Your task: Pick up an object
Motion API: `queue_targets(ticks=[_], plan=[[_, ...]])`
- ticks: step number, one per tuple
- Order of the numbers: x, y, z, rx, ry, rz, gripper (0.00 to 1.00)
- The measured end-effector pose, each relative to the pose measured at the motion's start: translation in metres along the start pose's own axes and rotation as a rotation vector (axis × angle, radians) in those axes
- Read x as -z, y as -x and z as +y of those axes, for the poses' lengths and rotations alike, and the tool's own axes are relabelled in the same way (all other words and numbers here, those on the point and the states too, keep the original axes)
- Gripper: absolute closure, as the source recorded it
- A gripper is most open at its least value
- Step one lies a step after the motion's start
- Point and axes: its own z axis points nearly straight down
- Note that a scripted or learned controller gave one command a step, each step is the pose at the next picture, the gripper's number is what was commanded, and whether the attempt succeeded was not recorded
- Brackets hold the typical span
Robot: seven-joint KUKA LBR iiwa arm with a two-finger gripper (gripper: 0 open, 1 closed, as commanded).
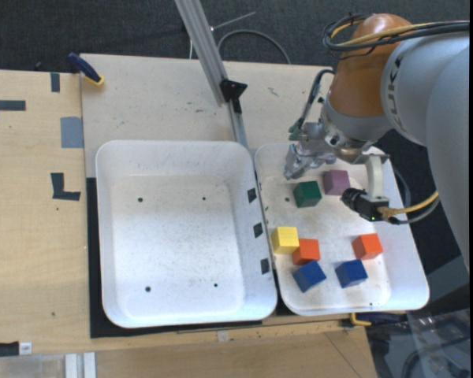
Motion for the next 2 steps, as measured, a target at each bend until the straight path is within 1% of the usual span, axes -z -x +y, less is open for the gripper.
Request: queue_targets(ticks=[1, 2], plan=[[-0.008, -0.054, 0.004, -0.001, -0.002, -0.001, 1.00], [0.006, -0.104, 0.016, 0.000, 0.000, 0.000, 1.00]])
